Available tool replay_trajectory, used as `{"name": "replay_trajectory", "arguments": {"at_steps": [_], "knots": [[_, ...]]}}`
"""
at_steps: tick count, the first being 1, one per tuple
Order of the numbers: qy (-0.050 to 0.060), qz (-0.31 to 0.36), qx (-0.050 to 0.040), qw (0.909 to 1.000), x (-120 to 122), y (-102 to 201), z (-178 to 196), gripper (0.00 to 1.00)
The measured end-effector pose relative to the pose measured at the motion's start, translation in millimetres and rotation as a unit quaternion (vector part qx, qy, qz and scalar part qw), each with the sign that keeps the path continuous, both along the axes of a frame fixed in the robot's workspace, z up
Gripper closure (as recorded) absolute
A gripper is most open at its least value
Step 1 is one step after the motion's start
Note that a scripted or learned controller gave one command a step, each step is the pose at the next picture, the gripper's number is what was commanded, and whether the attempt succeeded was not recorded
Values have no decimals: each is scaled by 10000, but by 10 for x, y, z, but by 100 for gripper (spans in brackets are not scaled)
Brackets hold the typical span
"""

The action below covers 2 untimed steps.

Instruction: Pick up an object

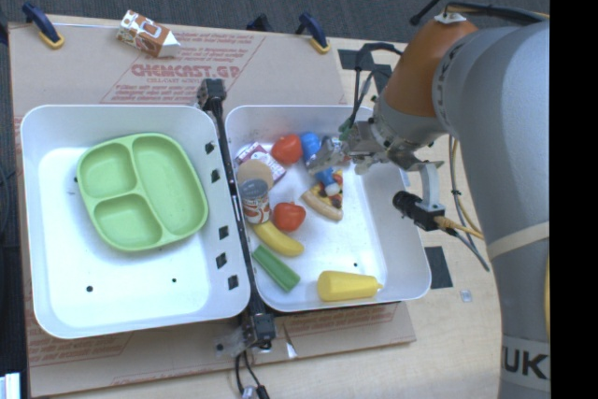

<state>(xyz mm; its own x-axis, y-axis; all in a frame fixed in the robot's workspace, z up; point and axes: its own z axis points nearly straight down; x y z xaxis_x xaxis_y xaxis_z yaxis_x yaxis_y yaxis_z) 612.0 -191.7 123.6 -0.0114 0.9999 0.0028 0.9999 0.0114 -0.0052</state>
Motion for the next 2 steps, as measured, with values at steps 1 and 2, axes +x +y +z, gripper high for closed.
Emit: {"name": "replay_trajectory", "arguments": {"at_steps": [1, 2], "knots": [[-3, 18, 2, 10000, 6, 4, 106, 100], [0, 21, 1, 10000, 5, 5, 104, 0]]}}
